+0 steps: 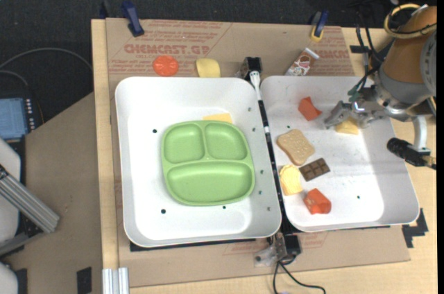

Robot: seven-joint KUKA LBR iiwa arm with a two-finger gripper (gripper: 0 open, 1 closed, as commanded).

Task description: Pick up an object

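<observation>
My gripper (pixel 349 115) hangs low over the far right part of the right bin (pixel 388 182), right at a small pale yellow block (pixel 349 127) that pokes out just beneath it. Other pieces lie in the same bin: an orange-red block (pixel 309 107) left of the gripper, a slice of toast (pixel 296 145), a brown chocolate bar (pixel 316 168), a yellow cheese wedge (pixel 291 179) and a red piece (pixel 318 201) near the front. The grey arm with its orange band (pixel 409 53) comes in from the right.
The left bin (pixel 139 147) holds a green divided plate (pixel 207 162) with a pale yellow piece (pixel 218 118) behind it. On the cardboard behind the bins lie an orange disc (pixel 166 65), a yellow piece (pixel 207 68) and a small packet (pixel 300 64). Blue clamps (pixel 132 17) grip the back edge.
</observation>
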